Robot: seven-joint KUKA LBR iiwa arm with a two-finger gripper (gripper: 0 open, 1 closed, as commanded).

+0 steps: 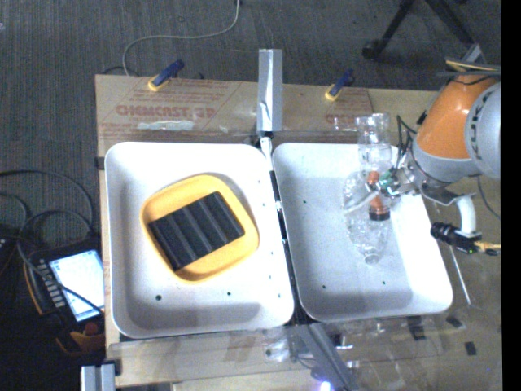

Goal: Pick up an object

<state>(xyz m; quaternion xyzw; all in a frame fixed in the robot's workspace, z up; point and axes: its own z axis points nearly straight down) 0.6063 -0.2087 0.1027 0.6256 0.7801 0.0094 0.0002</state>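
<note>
**Ana:** Over the right bin [326, 292], from the one camera above the bench, the arm [460, 133] comes in from the right edge, its orange band sitting above the bin's far right corner. The gripper [389, 182] hangs by the bin's right wall, but its tip is lost in glare and clutter, so I cannot tell its state or whether it grips anything.

**Ben:** And the thing to pick?

**Ana:** A clear plastic bottle [364, 218] lies in the right bin, nearer the right wall than the middle divider, running from the far edge toward the centre. A small orange-red bit [377, 213] shows on it (a cap or label, I can't say which). The gripper is just beside its upper half, perhaps touching.

**Ben:** How would it handle?

**Ana:** My guess: light, thin-walled, crumpled-looking, so it will give under a squeeze and slide on the smooth white floor. I'd close across the narrow width, near the stiffer neck end if that can be made out, not on the soft belly.

**Ben:** Anything else on offer?

**Ana:** The left bin [130, 300] holds a yellow tray-like object [236, 251] with a dark ribbed insert [198, 228], set at a slant around its centre. It looks stiffer but broad, likely too wide to grip anywhere but at its rim.
</note>
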